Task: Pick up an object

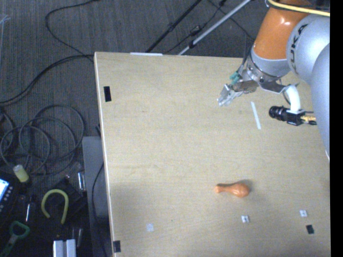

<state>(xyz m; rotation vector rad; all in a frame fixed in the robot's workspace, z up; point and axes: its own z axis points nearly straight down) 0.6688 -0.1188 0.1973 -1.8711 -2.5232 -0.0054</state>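
Camera view looks down on a broad pale wooden bench top point(177, 143). The grey arm with its orange band point(278, 31) hangs over the far right. Its small metal gripper point(226, 97) carries nothing. Well apart, nearer the front, lies a little orange pear-shaped object point(234, 189); I'd approach across its narrow neck.
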